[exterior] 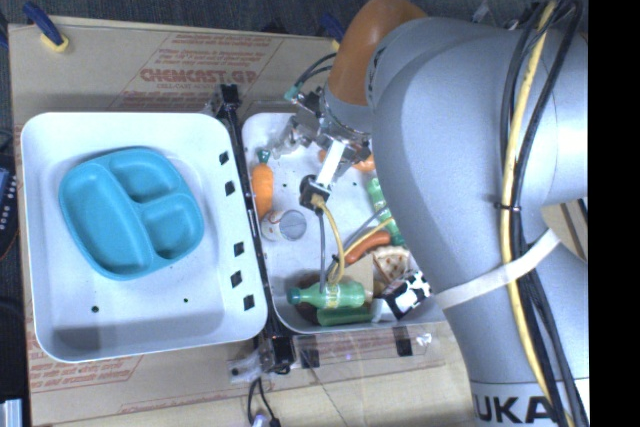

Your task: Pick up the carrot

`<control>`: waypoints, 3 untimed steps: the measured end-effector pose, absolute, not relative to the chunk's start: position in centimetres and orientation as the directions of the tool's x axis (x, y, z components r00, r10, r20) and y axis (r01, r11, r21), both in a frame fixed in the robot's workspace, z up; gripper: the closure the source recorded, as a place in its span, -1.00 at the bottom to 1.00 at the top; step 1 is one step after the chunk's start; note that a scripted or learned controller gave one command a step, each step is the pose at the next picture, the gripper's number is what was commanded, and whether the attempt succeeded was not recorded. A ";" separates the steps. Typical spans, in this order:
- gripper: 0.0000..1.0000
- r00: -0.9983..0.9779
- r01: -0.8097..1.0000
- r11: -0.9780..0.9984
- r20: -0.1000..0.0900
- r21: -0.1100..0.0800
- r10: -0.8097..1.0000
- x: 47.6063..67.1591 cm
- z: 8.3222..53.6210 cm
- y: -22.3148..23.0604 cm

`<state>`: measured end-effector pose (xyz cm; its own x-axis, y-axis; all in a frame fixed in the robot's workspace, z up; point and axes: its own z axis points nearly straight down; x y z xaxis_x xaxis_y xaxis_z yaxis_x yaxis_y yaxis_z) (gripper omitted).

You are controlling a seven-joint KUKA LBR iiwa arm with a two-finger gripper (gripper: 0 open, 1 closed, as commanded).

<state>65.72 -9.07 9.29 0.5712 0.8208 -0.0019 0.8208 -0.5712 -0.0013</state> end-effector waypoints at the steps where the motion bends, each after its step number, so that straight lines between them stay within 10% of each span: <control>1: -1.00 0.615 0.788 -0.615 0.004 0.004 0.788 65.9 30.0 -7.9; 2: -1.00 0.646 0.763 -0.646 -0.010 -0.017 0.764 62.6 18.6 -3.2; 3: -1.00 0.675 0.738 -0.675 -0.004 -0.004 0.738 64.5 19.2 -3.7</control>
<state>64.46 -3.73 19.21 0.6745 0.7382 -0.0039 0.7382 -0.6745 -0.0044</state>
